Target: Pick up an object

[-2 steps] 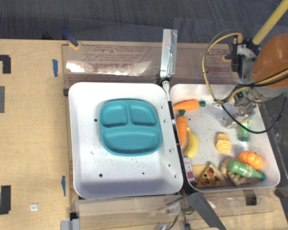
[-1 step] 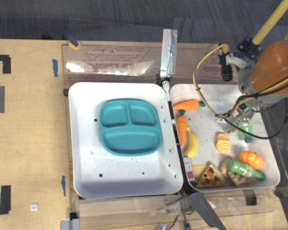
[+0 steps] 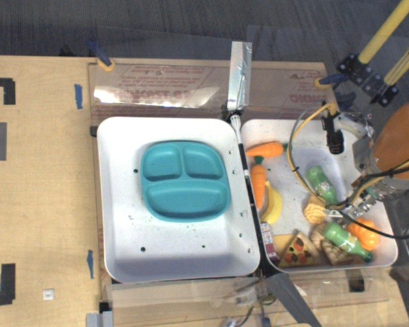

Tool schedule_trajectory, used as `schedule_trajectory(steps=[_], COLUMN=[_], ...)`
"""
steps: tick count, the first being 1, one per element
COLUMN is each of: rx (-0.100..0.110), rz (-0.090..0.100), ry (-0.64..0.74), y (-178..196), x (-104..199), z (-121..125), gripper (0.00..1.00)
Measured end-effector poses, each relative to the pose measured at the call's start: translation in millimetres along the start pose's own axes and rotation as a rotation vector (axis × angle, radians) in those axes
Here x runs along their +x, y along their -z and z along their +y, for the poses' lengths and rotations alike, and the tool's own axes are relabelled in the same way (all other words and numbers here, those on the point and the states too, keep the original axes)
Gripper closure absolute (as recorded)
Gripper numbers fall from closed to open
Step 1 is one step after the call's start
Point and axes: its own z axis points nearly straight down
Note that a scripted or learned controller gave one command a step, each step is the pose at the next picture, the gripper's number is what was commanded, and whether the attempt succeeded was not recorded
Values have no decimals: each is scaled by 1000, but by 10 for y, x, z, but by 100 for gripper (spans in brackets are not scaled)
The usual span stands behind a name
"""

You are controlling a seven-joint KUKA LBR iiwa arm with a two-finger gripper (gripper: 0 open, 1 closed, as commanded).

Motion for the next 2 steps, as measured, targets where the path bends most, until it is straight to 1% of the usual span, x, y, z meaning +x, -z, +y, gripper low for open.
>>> schedule_trajectory(steps=[1, 2], rx=[4, -1], rz=[0, 2], ry=[114, 402], y=[620, 4], x=[-570, -887], z=[-237, -315], gripper=[100, 100])
